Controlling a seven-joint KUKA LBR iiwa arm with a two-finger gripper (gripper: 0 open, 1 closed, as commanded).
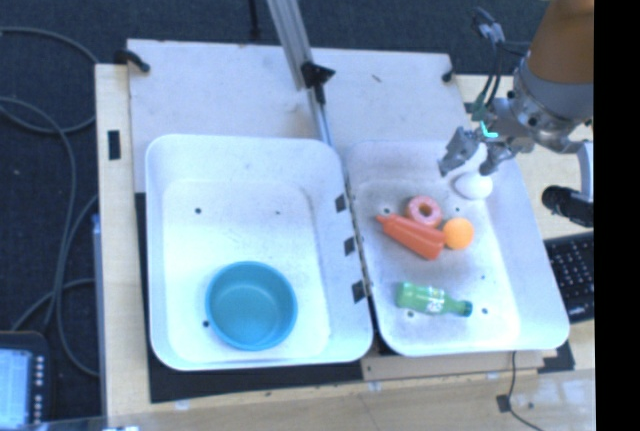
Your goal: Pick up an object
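Observation:
In the right bin (520,304) lie a pink ring (425,210), an orange carrot (411,235), a small orange ball (458,233) and a green bottle (432,300) on its side. A white egg-shaped object (473,185) rests near the bin's far right corner. My gripper (469,165) hangs just above that white object, open, with its two grey fingers spread apart. The white object shows right below the fingertips, not clamped between them. The arm's grey wrist and orange band rise to the upper right.
A blue bowl (251,305) sits in the left bin (170,219) near its front. A slanted metal pole (285,4) stands behind the bins. A keyboard (573,274) lies off the bench's right edge.

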